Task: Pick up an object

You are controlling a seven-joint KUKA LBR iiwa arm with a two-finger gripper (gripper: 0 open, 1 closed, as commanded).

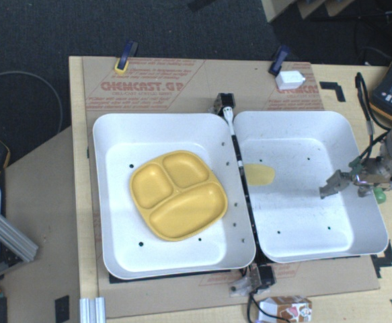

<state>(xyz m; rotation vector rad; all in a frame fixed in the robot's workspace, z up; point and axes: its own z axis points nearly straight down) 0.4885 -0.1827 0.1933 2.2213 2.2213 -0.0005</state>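
Observation:
A yellow divided plate (177,194) lies flat in the left white bin (108,180), slightly turned, with three compartments facing up. A small pale yellow flat piece (259,174) rests on the floor of the right white bin (317,244), close to its left wall. My gripper (340,182) reaches in over the right bin's right side, low above the floor and pointing left. It is well apart from the pale yellow piece, and nothing shows in its grasp. The arm behind it runs off the right edge.
The two bins meet along a black-clipped seam (239,173) in the middle. A white block (290,80) and blue clamps (124,56) sit on the cardboard behind the bins. Cables and a small packet (286,309) lie at the front edge.

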